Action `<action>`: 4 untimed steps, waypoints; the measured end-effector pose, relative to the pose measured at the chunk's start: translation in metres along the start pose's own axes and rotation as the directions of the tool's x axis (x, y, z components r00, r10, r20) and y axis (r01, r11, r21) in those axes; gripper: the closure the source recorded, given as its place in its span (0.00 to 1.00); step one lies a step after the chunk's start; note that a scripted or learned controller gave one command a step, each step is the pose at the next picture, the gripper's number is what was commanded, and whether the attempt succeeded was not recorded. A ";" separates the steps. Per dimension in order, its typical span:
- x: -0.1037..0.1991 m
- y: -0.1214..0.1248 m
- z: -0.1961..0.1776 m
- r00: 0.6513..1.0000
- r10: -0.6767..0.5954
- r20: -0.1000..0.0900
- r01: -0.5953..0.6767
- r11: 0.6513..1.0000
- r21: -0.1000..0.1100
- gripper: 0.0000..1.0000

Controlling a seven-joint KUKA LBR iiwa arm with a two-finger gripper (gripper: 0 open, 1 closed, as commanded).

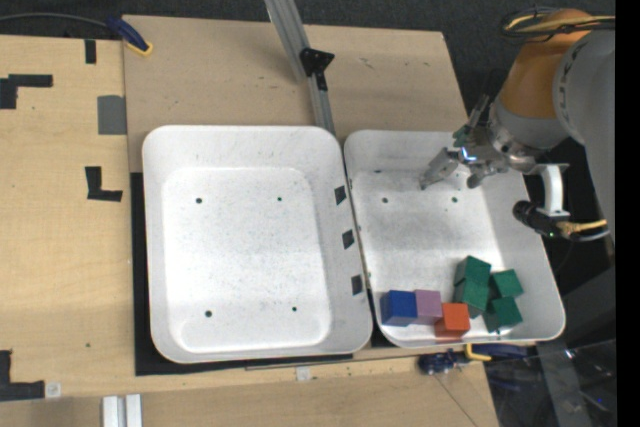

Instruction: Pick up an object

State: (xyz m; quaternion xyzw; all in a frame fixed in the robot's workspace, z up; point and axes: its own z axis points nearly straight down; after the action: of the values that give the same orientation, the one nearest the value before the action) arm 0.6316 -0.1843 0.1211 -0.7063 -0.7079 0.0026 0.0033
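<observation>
Bench: carries two bins.
Right bin: blocks clustered at 5 o'clock.
Arm: enters from 3 o'clock.
End effector: over the bin's 12 o'clock end, released, grasping nothing.
Blocks: green, blue, purple, orange; likely light, rigid. Blue's outer faces look easiest to pinch.

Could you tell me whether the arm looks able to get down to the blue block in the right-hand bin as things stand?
Probably yes. The blue block lies uncovered at the near edge of the right bin, with bare floor between it and the pincer. The purple block touching one side could crowd a finger.
</observation>
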 end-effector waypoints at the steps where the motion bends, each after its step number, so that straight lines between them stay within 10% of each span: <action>1: 0.001 -0.001 0.032 1.000 0.000 0.001 0.000 1.000 -0.003 0.00; 2: 0.002 0.000 0.020 1.000 -0.001 0.001 0.001 1.000 -0.006 1.00; 4: 0.004 0.001 -0.108 1.000 0.001 0.003 -0.001 1.000 -0.014 1.00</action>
State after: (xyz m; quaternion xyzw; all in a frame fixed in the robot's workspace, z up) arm 0.6339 -0.1803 0.2292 -0.7066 -0.7076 -0.0014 -0.0028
